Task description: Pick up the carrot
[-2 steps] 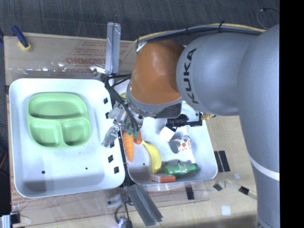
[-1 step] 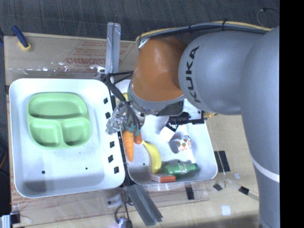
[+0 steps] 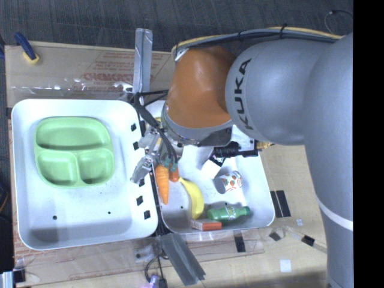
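The carrot (image 3: 162, 186) is orange and tapered, pointing down the view over the rim between the two bins. Its thick upper end sits between the fingers of my gripper (image 3: 157, 164), which is shut on it. One silvery finger (image 3: 141, 168) shows just left of the carrot. A small orange piece (image 3: 174, 173) lies right beside the carrot's top. The grey arm with its orange band (image 3: 198, 95) looms over the right bin and hides most of that bin's back half.
The left bin (image 3: 72, 221) holds a green divided plate (image 3: 75, 150). In the right bin (image 3: 261, 212) lie a banana (image 3: 194, 198), a green bottle (image 3: 228, 212), a red flat item (image 3: 207, 225) and a small white-and-red object (image 3: 231, 182).
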Available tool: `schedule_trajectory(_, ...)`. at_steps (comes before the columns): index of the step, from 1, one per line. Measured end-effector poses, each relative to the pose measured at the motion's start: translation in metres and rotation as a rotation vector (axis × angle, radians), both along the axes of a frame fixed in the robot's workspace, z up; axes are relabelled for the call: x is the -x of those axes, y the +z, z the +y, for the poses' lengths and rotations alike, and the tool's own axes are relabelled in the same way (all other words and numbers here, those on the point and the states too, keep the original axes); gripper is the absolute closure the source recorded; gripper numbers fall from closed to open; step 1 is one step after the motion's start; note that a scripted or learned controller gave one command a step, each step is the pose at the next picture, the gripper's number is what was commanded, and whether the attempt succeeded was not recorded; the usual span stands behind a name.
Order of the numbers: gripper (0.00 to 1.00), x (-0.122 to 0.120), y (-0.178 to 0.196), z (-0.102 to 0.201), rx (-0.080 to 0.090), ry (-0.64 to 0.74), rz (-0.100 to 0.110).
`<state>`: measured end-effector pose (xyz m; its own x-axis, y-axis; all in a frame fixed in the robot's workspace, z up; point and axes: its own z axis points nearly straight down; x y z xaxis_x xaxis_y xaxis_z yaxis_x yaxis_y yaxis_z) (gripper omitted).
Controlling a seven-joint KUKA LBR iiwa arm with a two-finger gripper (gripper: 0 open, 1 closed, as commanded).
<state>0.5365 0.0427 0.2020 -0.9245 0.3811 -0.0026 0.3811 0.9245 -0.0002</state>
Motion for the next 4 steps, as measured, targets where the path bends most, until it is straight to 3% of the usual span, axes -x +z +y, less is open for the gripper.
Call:
schedule_trajectory(1, 0.00, 0.052, -0.094, 0.066, -0.002, 0.144, 0.005)
schedule_trajectory(2, 1.00, 0.051, -0.085, 0.065, -0.002, 0.145, 0.002)
schedule_trajectory(3, 1.00, 0.060, 0.027, 0.103, -0.001, -0.028, 0.001)
schedule_trajectory(4, 0.00, 0.060, 0.027, 0.103, -0.001, -0.028, 0.001)
